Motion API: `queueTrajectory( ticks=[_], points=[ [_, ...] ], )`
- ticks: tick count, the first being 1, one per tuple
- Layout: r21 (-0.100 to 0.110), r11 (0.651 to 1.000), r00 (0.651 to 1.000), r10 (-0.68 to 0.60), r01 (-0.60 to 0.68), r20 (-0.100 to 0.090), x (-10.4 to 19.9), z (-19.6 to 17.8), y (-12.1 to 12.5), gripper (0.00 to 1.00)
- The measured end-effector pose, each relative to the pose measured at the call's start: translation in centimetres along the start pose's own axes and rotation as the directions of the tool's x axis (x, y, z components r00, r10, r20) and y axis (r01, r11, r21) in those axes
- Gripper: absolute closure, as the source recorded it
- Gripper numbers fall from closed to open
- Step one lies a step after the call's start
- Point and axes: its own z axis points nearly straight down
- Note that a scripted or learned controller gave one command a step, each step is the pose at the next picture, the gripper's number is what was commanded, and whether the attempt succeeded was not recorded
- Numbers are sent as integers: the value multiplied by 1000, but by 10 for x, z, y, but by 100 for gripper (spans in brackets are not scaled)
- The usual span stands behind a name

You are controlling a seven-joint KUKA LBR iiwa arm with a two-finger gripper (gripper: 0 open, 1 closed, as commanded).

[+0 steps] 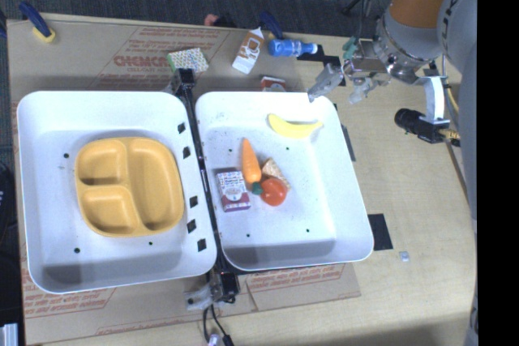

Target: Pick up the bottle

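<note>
A small blue bottle (290, 48) with a white cap end lies on its side on the cardboard behind the right bin (345, 198). My gripper (340, 87) hangs just past that bin's far right corner, to the right of the bottle and a little nearer the camera. Its two fingers (323, 83) are spread open with nothing between them. The bottle and the gripper are apart.
The right bin holds a banana (293, 126), a carrot (250, 160), a tomato (273, 191) and a red packet (233, 190). A yellow divided plate (128, 184) sits in the left bin. A small carton (248, 51) and a green packet (188, 59) lie near the bottle.
</note>
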Motion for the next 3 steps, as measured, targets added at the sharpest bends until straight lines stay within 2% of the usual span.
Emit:
queueTrajectory(
  ticks=[1, 2, 3],
  points=[
    [1, 1000, 1000, -6, 6, 0, 1, -11, 0, 100],
    [-1, 1000, 1000, 31, -31, 0, -10, -34, -116, 100],
    [2, 974, 974, 225, -225, -1, -6, -26, -156, 100]
  ],
)
